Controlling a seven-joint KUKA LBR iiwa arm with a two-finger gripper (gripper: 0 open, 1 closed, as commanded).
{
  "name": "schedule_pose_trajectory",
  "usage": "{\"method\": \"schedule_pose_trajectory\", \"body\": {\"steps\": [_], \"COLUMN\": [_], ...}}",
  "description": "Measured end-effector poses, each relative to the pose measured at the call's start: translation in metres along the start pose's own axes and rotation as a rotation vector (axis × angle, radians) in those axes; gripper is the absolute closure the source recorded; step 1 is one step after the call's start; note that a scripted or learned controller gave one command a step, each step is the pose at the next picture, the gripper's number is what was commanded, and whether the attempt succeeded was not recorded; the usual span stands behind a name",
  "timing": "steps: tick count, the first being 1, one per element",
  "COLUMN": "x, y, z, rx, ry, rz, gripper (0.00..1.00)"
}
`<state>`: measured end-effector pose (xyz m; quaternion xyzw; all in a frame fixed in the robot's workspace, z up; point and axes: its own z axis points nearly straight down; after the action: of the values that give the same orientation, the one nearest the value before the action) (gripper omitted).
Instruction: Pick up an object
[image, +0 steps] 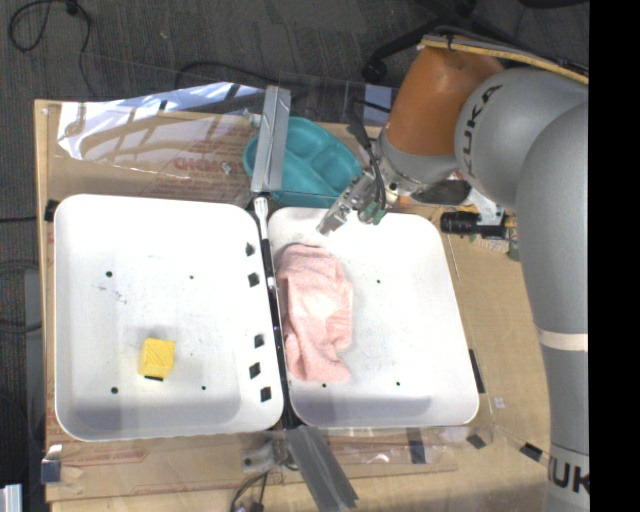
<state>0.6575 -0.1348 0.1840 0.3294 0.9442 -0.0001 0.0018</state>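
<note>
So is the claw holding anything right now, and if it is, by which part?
Nothing is held. The claw hangs over the far edge of the right bin, apart from the pink cloth; nothing sits between its fingers.

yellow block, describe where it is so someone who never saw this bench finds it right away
Two shallow white bins sit side by side; take the left bin. Near its front, left of centre, lies the yellow block, small and squarish. It is the bin's one coloured thing, while the right bin holds a pink cloth.
</note>
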Motion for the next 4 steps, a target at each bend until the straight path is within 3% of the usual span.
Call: {"method": "schedule_pose_trajectory", "body": {"steps": [1, 2, 3, 4], "x": [0.035, 0.044, -0.005, -0.006], "y": [0.033, -0.007, -0.036, -0.034], "z": [-0.008, 0.082, 0.088, 0.077], "rx": [0.004, 0.002, -0.002, -0.003], "ry": [0.006, 0.006, -0.002, -0.004], "rz": [0.121, -0.165, 0.045, 0.039], "gripper": [1.00, 1.00, 1.00, 1.00]}}
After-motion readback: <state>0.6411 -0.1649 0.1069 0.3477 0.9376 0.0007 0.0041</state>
